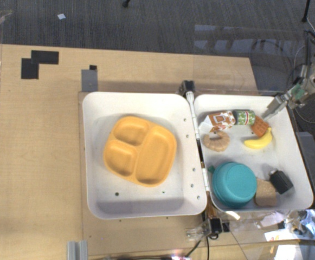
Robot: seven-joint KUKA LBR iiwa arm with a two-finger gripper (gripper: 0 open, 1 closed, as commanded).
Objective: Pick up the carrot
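**Gripper poised above the carrot, grasp not yet made**

Gripper (pixel 270 111) hangs over the 1 o'clock corner of the right bin (pixel 297 145), slanting in from the arm at the right. Its tip points down toward 7 o'clock. Whether it is apart or together I cannot tell, as it is too small and blurred. Nothing is visibly held in it.

The carrot (pixel 259 127), as I read the small orange-brown piece, lies on the bin floor just beside the tip, at 7 o'clock from it. It looks near but apart, though contact cannot be ruled out. A banana (pixel 258 141) touches or nearly touches it at 6 o'clock. The green end of a bottle (pixel 232 118) sits close at its 10 o'clock.

The step in hand looks like the approach, the last closing-in before the grasp. The next move probably calls for a short descent toward 7 o'clock, with the gripper spread enough to straddle the carrot. It should then close on the carrot without catching the banana or nudging the bottle. The crowding on two sides leaves little room, so the likeliest slips are a grab of the wrong item or a push that sends the carrot skidding.

A bagel (pixel 216 141) and a teal bowl (pixel 234 184) lie farther off toward 8 and 7 o'clock, well apart from the work. The left bin (pixel 97 123) holds a yellow tray (pixel 140 150).
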